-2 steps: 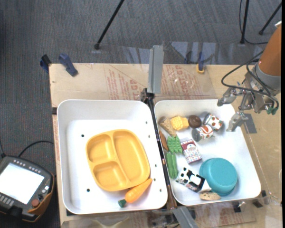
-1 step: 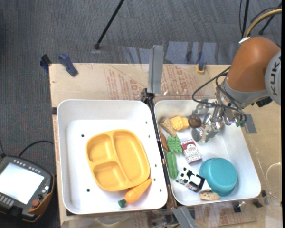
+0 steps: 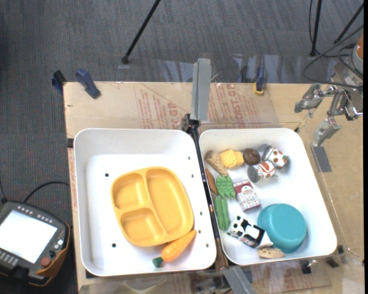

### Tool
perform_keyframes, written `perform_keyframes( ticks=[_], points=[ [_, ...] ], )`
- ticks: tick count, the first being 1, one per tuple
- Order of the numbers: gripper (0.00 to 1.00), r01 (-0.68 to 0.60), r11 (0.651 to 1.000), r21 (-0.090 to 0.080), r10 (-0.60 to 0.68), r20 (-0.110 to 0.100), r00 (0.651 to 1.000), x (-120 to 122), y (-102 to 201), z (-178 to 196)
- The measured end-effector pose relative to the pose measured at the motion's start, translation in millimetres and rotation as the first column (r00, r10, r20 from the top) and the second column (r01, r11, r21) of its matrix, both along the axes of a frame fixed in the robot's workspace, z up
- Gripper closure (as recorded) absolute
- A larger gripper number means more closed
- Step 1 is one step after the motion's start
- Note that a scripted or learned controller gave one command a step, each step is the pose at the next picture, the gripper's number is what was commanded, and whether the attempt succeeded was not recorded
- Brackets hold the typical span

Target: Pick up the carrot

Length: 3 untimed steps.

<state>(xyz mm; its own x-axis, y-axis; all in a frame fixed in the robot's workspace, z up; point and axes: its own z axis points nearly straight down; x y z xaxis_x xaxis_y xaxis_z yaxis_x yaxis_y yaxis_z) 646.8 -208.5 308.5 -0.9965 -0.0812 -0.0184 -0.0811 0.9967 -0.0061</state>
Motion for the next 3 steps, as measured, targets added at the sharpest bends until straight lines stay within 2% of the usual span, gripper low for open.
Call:
perform_keyframes(
  ticks=[1, 2, 3],
  points=[
    [0.0, -0.002, 1.0, 0.005, 0.002, -0.013, 1.0, -1.4, 1.4, -8.1],
    [0.0, -0.002, 1.0, 0.005, 0.002, -0.013, 1.0, -1.4, 1.4, -8.1],
    [0.0, -0.003, 1.0, 0.011, 0.004, -0.026, 1.0, -2.9, 70.3, -97.2]
  ],
)
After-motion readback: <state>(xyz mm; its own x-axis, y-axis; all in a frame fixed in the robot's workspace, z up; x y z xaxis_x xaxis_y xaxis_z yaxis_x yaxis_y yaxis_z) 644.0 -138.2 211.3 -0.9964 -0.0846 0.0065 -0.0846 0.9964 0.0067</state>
